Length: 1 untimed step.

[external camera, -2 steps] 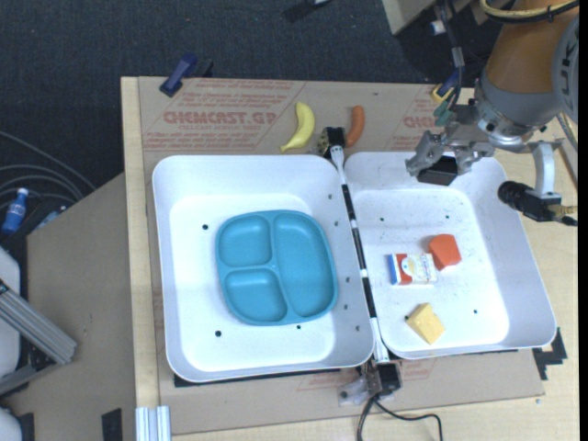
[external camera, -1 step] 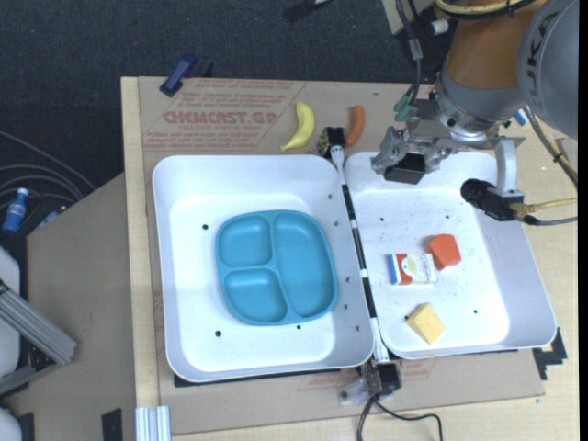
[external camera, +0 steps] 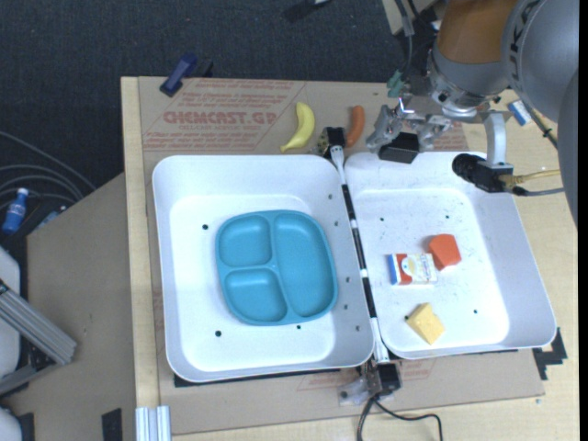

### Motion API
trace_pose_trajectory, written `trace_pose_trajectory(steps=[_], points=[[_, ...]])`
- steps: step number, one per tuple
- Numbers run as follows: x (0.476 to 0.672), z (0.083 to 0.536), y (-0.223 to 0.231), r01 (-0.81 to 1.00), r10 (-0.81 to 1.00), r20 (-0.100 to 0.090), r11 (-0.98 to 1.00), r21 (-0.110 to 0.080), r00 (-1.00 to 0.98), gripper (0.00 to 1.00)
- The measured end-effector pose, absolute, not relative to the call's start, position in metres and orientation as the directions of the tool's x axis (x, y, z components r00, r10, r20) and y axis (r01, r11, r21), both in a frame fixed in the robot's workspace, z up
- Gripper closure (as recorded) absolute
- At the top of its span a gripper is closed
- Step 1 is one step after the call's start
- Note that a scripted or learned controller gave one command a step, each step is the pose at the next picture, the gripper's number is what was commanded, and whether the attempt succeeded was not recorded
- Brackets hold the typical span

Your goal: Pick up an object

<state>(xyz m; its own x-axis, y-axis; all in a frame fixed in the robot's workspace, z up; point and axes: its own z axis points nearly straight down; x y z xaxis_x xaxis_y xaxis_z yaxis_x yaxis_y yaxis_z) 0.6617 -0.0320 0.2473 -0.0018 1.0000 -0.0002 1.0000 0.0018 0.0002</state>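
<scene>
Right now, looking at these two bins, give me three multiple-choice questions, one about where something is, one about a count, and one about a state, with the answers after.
1. Where does the blue plate lie?
A. In the left bin
B. In the right bin
C. On the cardboard behind the bins

2. How many things lie in the right bin?
A. One
B. Three
C. Five

3. Where is the gripper?
A. Down on the blue plate
B. Over the right bin's far edge
C. Over the right bin's near edge

Answers: 1 A, the plate sits inside the left bin. 2 B, an orange block, a small carton and a yellow block. 3 B, it hangs above the far rim.
</scene>
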Motion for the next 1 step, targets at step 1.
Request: trace_pose_trajectory(steps=[1], points=[[0.6668, 0.2573, -0.0512, 1.0, 1.0, -0.001, 0.0, 0.002, 0.0, 1.0]])
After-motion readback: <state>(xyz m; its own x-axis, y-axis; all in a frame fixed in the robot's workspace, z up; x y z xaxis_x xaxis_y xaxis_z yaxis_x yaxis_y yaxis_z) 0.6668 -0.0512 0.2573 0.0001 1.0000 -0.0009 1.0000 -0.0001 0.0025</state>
